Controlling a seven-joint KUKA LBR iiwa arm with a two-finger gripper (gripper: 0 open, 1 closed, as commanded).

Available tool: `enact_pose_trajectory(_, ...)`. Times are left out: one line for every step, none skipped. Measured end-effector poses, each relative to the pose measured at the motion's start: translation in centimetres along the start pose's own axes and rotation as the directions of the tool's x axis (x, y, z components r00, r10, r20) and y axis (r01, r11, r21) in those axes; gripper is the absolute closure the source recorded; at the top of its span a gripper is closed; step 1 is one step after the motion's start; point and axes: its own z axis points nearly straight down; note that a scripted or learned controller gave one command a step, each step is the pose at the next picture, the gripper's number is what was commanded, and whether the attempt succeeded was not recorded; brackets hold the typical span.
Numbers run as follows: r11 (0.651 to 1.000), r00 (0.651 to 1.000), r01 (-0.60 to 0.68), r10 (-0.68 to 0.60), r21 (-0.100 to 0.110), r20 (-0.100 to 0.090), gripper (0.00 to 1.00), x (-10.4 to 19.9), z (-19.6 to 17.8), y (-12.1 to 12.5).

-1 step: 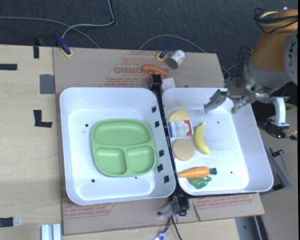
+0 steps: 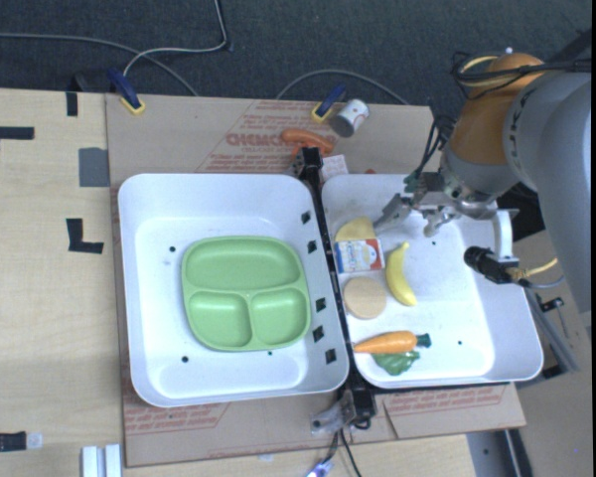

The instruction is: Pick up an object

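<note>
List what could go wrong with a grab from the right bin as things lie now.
1. The banana, the small carton and the round biscuit lie packed together, so the gripper may nudge one while closing on another.
2. These items sit close to the bin's left wall; a finger could strike it on descent.
3. The carrot lies over a green piece and might roll or slip out of a pinch.

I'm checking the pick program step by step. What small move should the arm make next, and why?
Probably lower the hand toward the banana. The hand hovers over the right bin, holding nothing, just above the banana, which lies apart from the carrot and round cookie, leaving room around it.
</note>
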Motion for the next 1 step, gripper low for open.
enact_pose_trajectory(1.000,1.000,-0.002,0.002,-0.012,0.005,0.00,2.26,3.54,-2.42)
